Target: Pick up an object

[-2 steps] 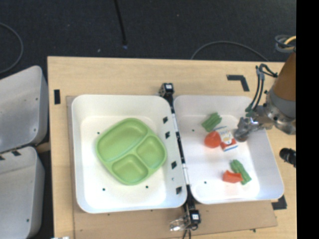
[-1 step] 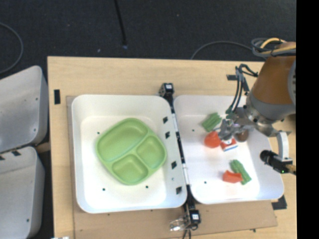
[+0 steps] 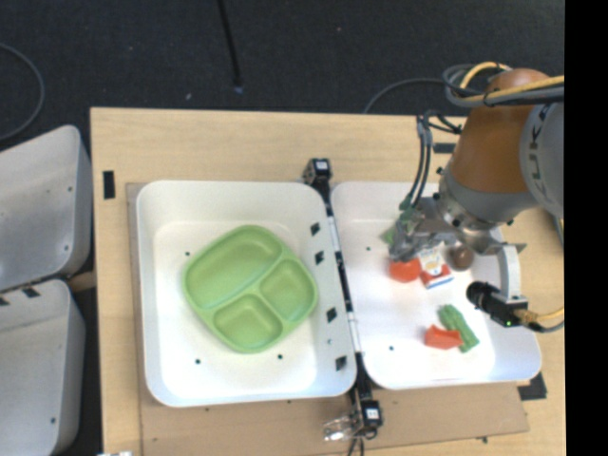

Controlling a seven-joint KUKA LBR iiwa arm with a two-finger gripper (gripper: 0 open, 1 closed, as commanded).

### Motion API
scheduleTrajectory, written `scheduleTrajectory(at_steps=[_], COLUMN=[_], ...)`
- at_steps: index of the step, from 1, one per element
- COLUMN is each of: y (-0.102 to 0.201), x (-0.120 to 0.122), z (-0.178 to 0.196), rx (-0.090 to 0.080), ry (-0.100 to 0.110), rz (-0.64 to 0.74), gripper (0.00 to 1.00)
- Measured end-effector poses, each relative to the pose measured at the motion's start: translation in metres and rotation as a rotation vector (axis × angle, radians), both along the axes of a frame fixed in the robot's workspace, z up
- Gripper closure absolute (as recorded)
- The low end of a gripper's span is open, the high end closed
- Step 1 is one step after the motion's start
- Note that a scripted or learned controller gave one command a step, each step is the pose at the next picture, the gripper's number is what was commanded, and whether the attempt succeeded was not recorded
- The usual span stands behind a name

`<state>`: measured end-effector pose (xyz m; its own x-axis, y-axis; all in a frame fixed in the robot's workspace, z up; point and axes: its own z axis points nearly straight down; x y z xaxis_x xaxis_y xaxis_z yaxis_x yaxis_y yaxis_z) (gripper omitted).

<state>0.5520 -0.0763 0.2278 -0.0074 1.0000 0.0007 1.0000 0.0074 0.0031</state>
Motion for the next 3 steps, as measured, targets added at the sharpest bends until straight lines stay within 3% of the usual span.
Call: scheduleTrajectory(at_steps=[2, 3], y=[0.106, 0.162], x=[-0.001, -0.002], z=[-0.007, 0.012], rx=[0.001, 0.002], ry=[0.002, 0.002], rz=[0.001, 0.001], gripper=[1.0, 1.0])
